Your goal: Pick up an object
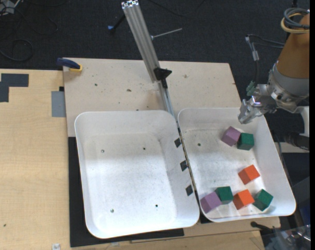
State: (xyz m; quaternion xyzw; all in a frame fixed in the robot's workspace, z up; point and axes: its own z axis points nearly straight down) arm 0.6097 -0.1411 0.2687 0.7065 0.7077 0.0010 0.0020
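Observation:
The right bin [209,155] holds several small blocks. A purple block [231,136] and a green block [246,140] touch each other near its far side. An orange block [249,174] lies alone lower down. At the near edge sit a purple block [211,201], a green block [224,194], an orange block [243,198] and a green block [263,199]. My gripper [247,114] hangs over the bin's far right rim, just up and right of the purple and green pair. Nothing shows between its fingers.
The left bin [126,171] lies beside the right one, with a divider carrying black clips [182,164] between them. A slanted aluminium bar [144,43] rises behind the bins. A blue clamp [68,64] sits at the bench's far left corner.

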